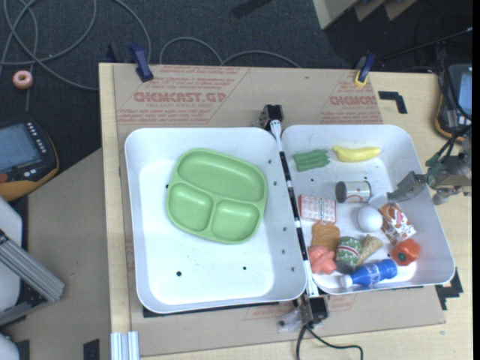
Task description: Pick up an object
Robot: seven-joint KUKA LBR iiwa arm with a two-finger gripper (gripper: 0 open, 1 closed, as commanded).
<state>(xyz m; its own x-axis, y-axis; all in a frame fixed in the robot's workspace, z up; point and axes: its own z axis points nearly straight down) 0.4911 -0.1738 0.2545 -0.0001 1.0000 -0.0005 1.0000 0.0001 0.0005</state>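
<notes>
gripper (414, 184) at right bin's (409, 142) right rim, holding nothing seen; finger spread cannot be told. nearest candidates: egg (369, 219), can (352, 192), wrapper (396, 221), crowded together. better to descend squarely over one item, avoiding neighbours.

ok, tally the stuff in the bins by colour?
Green: 2, tray, bean pod
Yellow: 1, banana
White: 1, egg
Blue: 1, bottle
Red/orange: 3, tomato, pink lump, orange piece
Mixed or unclear: 5
Total: 13, roughly; the right bin's pile overlaps.
</notes>
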